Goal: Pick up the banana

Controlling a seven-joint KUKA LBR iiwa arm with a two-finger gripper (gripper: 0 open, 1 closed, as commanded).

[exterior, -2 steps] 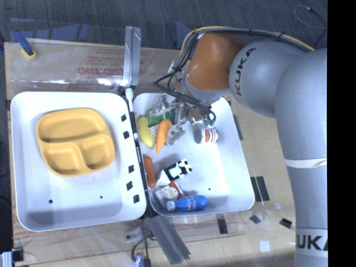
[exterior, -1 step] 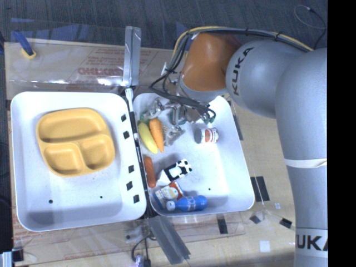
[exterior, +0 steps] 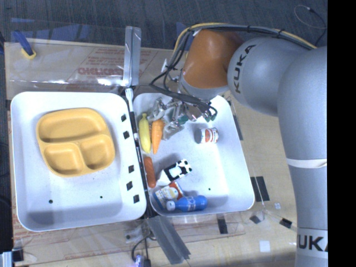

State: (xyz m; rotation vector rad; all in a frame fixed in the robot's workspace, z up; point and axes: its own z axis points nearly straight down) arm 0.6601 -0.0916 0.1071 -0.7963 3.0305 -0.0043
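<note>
My tool [exterior: 169, 114] sits in the upper part of the right bin [exterior: 236, 166], just under the orange band of my arm [exterior: 208, 60]. Its metal parts are tangled with cable and shadow there, so I cannot tell whether it is spread or pressed together. Nothing is visibly pinched in it.

The banana [exterior: 144, 133] lies against the left wall of the right bin, near the centre of the frame, long axis running top to bottom. A carrot [exterior: 157, 135] lies beside it on the right, touching or nearly so. My tool is just above and right of both, close to their upper ends. I judge this a pre-grasp position: the banana remains flat on the bin floor, not yet lifted.

Placement concerns: the wall on one side and the carrot on the other leave little room beside the banana, so a pinch across its width risks catching the carrot too.

Other contents of the right bin: a small can [exterior: 207, 135] to the right, a black-and-white item [exterior: 178, 170] below centre, a blue bottle [exterior: 189, 203] at the bottom edge. The left bin [exterior: 33, 204] carries a yellow tray [exterior: 76, 141], well apart from the work.
</note>
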